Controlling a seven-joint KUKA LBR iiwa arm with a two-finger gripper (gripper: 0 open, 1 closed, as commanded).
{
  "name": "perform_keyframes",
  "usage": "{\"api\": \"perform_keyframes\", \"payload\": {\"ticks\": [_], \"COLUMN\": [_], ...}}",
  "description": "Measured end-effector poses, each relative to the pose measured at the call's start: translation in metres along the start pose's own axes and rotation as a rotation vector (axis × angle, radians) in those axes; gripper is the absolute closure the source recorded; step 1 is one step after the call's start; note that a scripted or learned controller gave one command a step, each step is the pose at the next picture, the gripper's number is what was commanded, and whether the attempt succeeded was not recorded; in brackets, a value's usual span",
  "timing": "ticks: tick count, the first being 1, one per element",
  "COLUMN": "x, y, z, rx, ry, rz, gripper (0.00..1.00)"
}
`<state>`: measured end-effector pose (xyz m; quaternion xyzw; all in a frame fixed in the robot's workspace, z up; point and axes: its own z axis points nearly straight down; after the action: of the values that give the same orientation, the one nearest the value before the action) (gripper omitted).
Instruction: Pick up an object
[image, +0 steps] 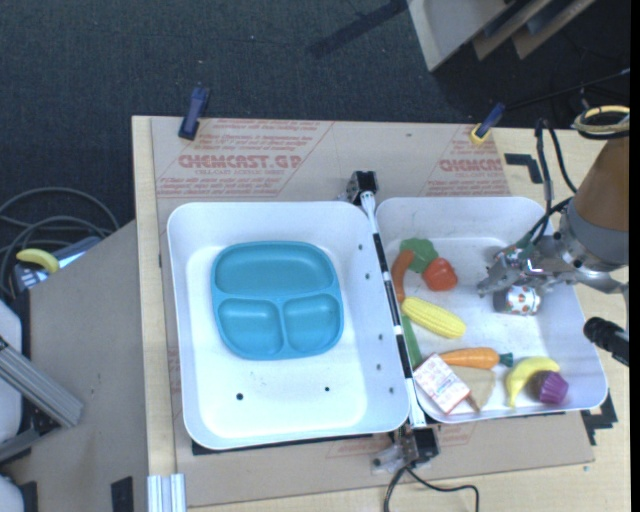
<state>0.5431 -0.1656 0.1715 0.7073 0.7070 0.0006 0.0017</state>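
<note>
Fingers (507, 272) seemingly hover low over right bin (480, 216).

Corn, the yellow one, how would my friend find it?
Look in the right white bin, the one full of toy food. Near its left wall, below the red tomato, lies the corn. It is a straight, bumpy yellow cob, unlike the smooth curved banana in the corner.
</note>
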Motion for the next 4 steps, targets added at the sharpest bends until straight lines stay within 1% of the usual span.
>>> {"api": "perform_keyframes", "payload": {"ticks": [1,2,3,4], "x": [-0.014,-0.005,-0.046,-0.052], "y": [0.040,-0.018,0.050,0.086], "z": [0.088,0.087,0.055,0.087], "rx": [0.004,0.004,0.001,0.003], "ry": [0.001,0.002,0.001,0.011], "rz": [-0.001,0.000,-0.001,-0.006], "gripper": [0.00,0.00,0.00,0.00]}}
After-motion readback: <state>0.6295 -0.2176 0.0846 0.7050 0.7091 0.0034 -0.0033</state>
